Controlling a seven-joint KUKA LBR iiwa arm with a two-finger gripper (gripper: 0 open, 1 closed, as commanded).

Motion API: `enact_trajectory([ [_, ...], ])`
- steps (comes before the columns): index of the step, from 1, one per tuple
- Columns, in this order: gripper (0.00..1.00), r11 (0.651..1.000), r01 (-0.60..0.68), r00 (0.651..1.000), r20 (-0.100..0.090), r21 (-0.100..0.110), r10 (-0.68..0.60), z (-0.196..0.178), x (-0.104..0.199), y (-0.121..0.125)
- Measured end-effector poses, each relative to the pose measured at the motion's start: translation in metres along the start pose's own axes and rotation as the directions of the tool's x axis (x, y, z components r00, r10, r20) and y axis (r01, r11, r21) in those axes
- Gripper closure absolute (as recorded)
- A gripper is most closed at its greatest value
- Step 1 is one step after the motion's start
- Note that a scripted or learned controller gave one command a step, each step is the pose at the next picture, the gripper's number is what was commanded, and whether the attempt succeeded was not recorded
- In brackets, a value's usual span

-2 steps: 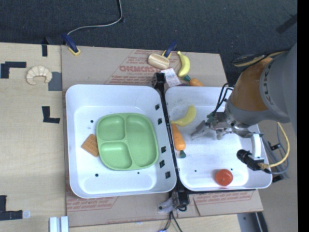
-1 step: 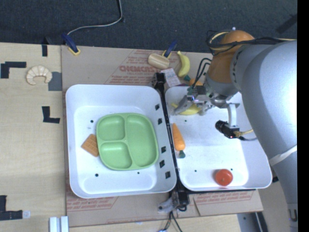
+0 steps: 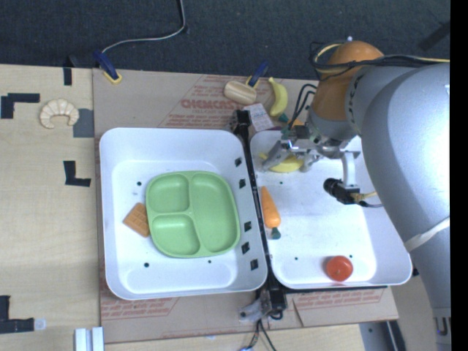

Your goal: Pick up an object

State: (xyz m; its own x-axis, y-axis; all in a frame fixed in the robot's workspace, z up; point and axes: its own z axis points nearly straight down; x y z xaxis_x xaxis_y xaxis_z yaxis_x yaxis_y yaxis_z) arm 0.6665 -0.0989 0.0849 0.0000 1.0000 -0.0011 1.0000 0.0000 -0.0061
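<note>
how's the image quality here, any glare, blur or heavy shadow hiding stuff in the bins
Camera view: lighting is even and soft, with faint shadows under the green plate and along the bin walls; the white right bin is bright but not blown out; the arm's grey body looms large and slightly soft at right; the gripper sits over something yellow, in fine clutter too small to resolve; the tomato and carrot read clearly.

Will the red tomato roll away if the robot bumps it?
Probably yes. The tomato looks round and smooth, so a nudge would likely send it rolling across the right bin's flat floor until it meets the wall just beside it. Its rounded, shiny-looking skin might also slip out of a pinch. It seems small, so likely light.
</note>
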Motion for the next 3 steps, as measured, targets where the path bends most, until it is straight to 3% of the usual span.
enact_trajectory([
  [1,0.0,1.0,0.0,1.0,0.0,-0.001,0.0,0.0,-0.035,0.001],
  [2,1.0,1.0,0.001,1.0,0.0,0.012,-0.001,-0.007,-0.035,-0.002],
  [3,1.0,1.0,0.0,1.0,0.002,-0.008,0.0,-0.081,-0.093,0.002],
])
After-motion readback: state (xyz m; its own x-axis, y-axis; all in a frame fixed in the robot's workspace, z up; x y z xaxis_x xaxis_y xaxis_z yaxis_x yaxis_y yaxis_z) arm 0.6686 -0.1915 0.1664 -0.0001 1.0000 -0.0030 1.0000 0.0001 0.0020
